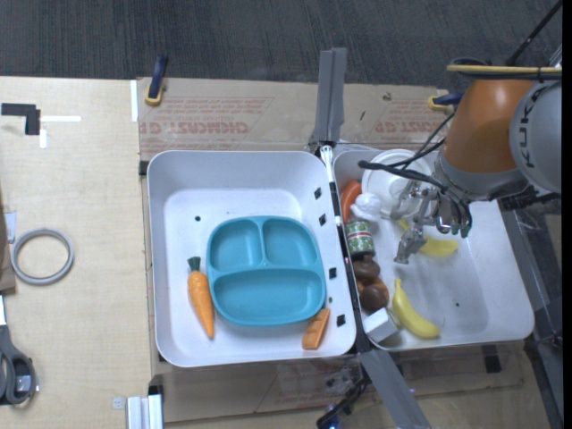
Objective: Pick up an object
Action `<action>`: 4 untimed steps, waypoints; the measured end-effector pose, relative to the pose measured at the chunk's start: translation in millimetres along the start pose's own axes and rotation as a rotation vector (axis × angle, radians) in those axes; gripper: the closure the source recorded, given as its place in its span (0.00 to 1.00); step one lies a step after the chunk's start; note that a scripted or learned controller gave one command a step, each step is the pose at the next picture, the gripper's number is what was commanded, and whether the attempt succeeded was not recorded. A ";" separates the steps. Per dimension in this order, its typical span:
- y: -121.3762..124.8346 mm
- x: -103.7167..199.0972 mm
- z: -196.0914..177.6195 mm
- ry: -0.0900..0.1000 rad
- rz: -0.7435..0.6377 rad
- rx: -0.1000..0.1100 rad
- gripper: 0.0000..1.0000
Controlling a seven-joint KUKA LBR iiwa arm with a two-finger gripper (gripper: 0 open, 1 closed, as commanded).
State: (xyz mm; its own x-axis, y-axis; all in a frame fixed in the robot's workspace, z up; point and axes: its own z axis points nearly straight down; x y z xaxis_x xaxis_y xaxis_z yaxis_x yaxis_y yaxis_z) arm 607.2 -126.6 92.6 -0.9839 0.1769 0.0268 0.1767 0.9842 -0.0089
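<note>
Camera view: we are hovering the gripper [409,244] in the right bin [500,324], jaws spread and pinching nothing, just beside a banana [438,248] near the bin's middle; next we are needing to descend and close.

End effector [413,239] above banana [437,248]

scissors [16,374] cut off, arm [518,132] cropped

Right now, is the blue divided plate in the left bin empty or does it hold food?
Empty. The blue divided plate shows bare compartments; the carrot lies beside it on the left bin's floor.
</note>
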 end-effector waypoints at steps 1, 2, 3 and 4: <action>-95.5 -12.3 -34.2 -0.032 0.190 -0.011 0.00; -17.4 -11.6 -13.4 -0.029 0.158 -0.011 0.00; -3.4 73.9 2.3 -0.028 0.166 -0.011 0.00; -81.4 70.0 2.8 -0.030 0.087 -0.010 0.00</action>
State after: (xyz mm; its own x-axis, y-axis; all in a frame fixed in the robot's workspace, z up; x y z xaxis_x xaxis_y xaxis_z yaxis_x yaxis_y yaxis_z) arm 523.9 -194.3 92.4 -0.9653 0.2613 -0.0035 0.2613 0.9653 0.0002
